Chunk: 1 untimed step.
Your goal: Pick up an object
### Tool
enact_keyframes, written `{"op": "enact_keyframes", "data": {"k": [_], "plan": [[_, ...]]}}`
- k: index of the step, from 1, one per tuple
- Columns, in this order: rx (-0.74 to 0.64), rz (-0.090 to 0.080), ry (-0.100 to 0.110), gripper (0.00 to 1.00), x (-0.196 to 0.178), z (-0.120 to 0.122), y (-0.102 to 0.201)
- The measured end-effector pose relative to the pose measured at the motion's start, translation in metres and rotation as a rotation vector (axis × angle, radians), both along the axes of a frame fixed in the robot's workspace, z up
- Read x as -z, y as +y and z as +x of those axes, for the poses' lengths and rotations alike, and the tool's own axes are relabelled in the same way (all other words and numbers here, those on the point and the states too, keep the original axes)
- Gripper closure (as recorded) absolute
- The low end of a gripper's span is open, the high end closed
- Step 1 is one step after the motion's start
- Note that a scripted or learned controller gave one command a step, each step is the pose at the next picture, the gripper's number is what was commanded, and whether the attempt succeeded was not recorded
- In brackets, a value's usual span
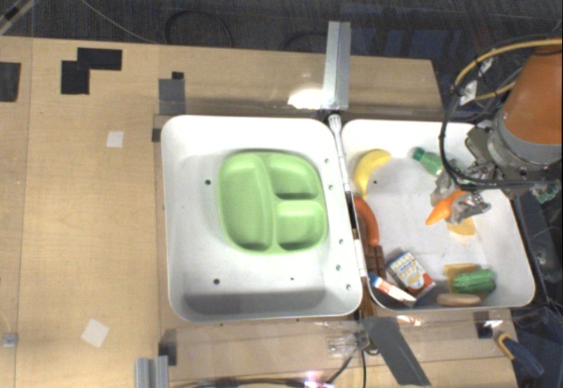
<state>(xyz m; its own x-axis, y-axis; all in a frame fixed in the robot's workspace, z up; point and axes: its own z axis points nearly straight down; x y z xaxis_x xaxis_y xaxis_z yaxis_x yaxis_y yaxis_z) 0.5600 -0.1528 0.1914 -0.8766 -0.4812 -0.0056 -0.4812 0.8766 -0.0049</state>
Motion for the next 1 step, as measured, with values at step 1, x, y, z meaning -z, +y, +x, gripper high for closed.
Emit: {"op": "enact_keyframes", "data": {"k": [1], "plan": [[-0.114, 0.001, -0.006, 1.0, -0.0275, 0.0884, 0.0122]]}}
